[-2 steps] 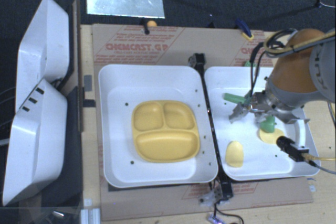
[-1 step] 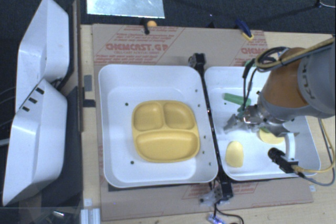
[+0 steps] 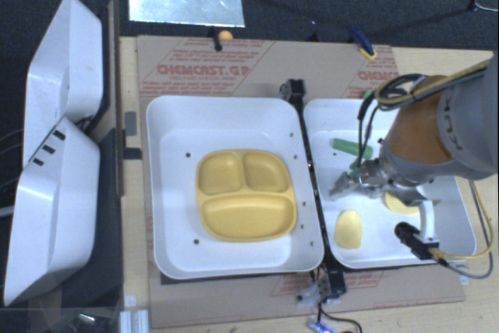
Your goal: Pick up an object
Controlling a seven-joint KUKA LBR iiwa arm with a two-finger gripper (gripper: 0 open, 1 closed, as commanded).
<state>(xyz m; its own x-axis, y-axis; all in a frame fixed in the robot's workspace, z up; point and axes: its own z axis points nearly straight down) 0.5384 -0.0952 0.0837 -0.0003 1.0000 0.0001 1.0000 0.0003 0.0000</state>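
My gripper [image 3: 348,182] hangs low over the middle of the right bin [image 3: 327,121], pointing left from the grey arm [image 3: 425,140]. A pale yellow oval piece [image 3: 348,229] lies just below it on the bin floor, apart from it. A green elongated object [image 3: 343,145] lies just above the gripper, its right end hidden behind the wrist. Another yellow object [image 3: 401,204] peeks out from under the arm on the right. I see nothing lifted off the bin floor.
The left bin [image 3: 168,191] holds a yellow divided plate [image 3: 245,193]. A black divider clamp [image 3: 294,89] sits between the bins. Cables [image 3: 390,86] loop over the arm. A black-and-white part of the arm [image 3: 417,238] reaches toward the right bin's front edge.
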